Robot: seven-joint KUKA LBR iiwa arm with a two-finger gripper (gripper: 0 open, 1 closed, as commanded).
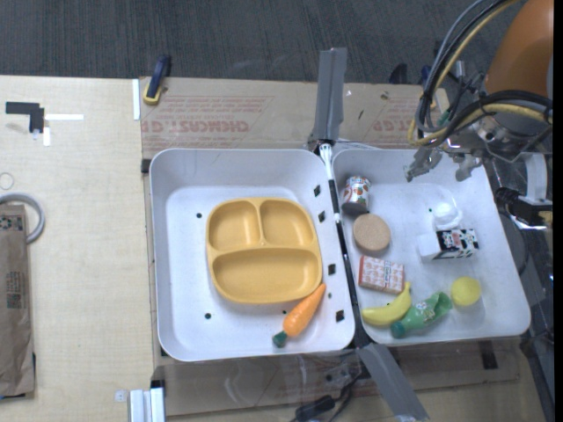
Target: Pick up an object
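My gripper [437,171] hangs over the far edge of the right bin [506,262], open, with nothing between its fingers. Below it in that bin lie a small white cup [444,211] and a black-and-white milk carton [450,243]. Further left are a small can [355,192], a round tan disc [371,233] and a red snack box [382,275]. Along the near edge lie a banana [389,309], a green toy vegetable [423,316] and a yellow lemon [465,292]. The left bin [176,262] holds a yellow divided plate [262,251] and a carrot [301,314].
A grey divider post [331,95] rises between the bins at the back. Cables and the orange band of the arm [523,42] crowd the upper right. Cardboard [229,112] lies behind the left bin, and a brown bag [13,297] rests at the far left.
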